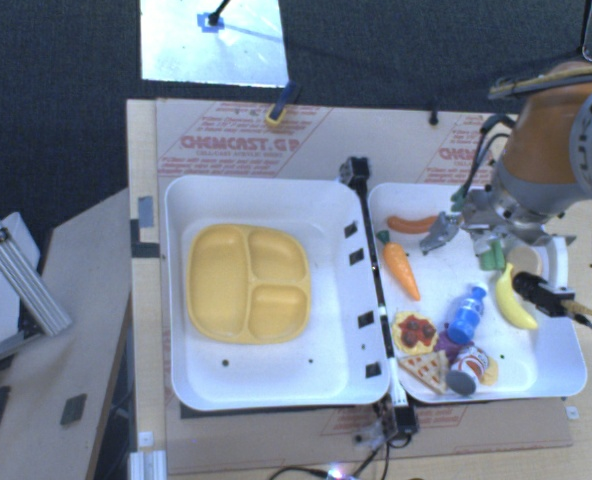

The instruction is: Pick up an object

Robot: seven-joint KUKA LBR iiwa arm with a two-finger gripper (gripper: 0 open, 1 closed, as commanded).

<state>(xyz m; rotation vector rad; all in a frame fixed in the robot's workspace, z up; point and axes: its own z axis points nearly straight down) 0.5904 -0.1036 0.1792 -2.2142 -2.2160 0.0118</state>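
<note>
From my feed, the yellow tray (pixel 248 284) sits left of the carrot (pixel 401 271). Just right of the carrot the claw (pixel 456 230) hangs over the right bin (pixel 566 368), and I can't tell its state. A green thing (pixel 492 256) is half hidden under the arm.

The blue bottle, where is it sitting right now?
In the camera view the blue bottle lies in the right bin, between the carrot on its left and the banana on its right.
</note>
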